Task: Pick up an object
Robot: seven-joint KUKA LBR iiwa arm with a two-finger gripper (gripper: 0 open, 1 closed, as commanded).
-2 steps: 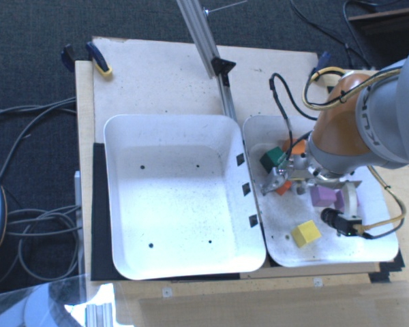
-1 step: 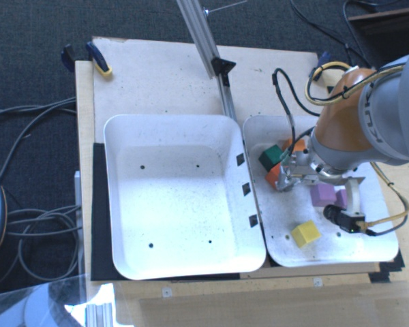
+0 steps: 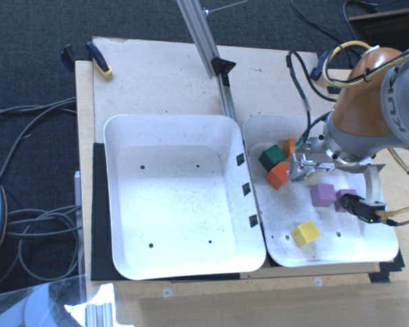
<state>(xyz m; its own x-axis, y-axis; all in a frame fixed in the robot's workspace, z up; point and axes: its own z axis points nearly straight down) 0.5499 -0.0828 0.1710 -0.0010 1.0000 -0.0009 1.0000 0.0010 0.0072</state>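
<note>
My gripper (image 3: 300,170) hangs low over the right bin (image 3: 341,251), near its upper middle. Just left of the gripper lies an orange block (image 3: 277,176), and a green block (image 3: 272,157) sits above that one. A second orange piece (image 3: 288,146) peeks out behind the green block. To the gripper's lower right rests a light purple block (image 3: 322,195), with a small magenta block (image 3: 345,199) beside it. A yellow block (image 3: 305,234) lies near the bin's front. I see nothing held in the gripper.
The left bin (image 3: 123,142) stands beside the right one, with clips along the shared wall. A slanted metal pole (image 3: 203,36) comes down to the gap between the bins. A yellow and blue clamp (image 3: 99,58) lies at the bench's back left. Cables run behind the arm.
</note>
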